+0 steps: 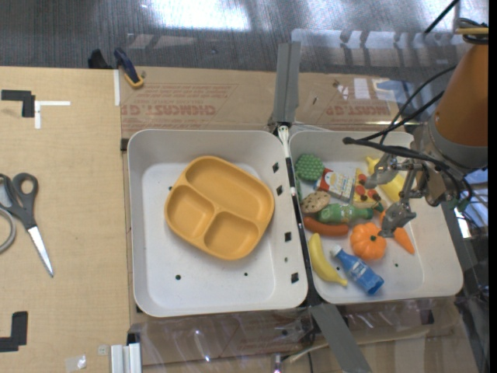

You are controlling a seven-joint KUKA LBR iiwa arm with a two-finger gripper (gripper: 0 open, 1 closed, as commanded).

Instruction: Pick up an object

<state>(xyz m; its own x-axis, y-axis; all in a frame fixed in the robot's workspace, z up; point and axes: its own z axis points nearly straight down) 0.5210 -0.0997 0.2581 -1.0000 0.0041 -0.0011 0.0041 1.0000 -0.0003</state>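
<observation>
My gripper [388,197] hangs over the right part of the right bin [435,282], open, its two fingers spread apart with nothing clearly held. Under and beside it lie an orange pumpkin [367,241], a carrot [404,240] and a yellow toy [390,183], partly hidden by the fingers. Further left in that bin are a banana [324,260], a blue bottle [360,272], a green cucumber [342,213], a red sausage [326,228], a cookie [314,202], a small red and white carton [337,183] and a green knobbly item [309,166].
A yellow divided plate [220,207] lies in the left bin [147,286]. Scissors [28,217] rest on the bench at far left, and a blue and yellow clamp [128,67] sits behind the bins. Black cables [404,119] run from the arm over the right bin's back edge.
</observation>
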